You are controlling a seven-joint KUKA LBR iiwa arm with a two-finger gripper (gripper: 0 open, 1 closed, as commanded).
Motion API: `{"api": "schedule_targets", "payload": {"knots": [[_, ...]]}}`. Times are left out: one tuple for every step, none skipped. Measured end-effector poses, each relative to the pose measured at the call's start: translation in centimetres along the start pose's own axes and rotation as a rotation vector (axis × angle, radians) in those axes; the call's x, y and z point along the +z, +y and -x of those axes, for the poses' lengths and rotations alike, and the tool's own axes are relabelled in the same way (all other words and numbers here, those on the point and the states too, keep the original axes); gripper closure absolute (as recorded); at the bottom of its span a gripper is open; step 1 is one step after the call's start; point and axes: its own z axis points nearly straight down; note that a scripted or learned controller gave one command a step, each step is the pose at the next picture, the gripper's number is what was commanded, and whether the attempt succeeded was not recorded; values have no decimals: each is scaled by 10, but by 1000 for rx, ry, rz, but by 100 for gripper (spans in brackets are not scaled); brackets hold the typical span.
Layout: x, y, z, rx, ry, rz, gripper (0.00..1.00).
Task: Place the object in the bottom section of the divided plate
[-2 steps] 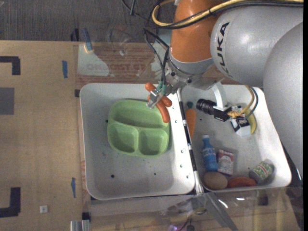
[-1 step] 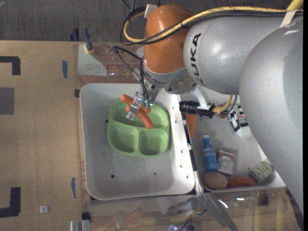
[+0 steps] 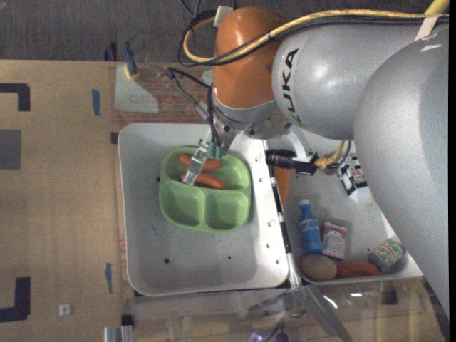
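Carrot [image 3: 205, 179], likely stiff, light, smooth toy, lies in green divided plate's [image 3: 187, 211] upper section. My jaws [image 3: 195, 164] hover there; spread or pinching, I cannot tell. Best hold: across its mid-length, it could roll.

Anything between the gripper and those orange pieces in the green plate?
Nothing visible. The gripper is right over the two orange pieces in the green divided plate's upper section, touching or nearly so.

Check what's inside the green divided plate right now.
The green divided plate holds two orange carrot-like pieces in its top section; both lower sections look bare. The gripper covers part of them.
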Motion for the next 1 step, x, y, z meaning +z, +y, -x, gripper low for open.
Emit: {"api": "schedule_targets", "payload": {"knots": [[58, 23, 17, 116, -6, 6, 0]]}}
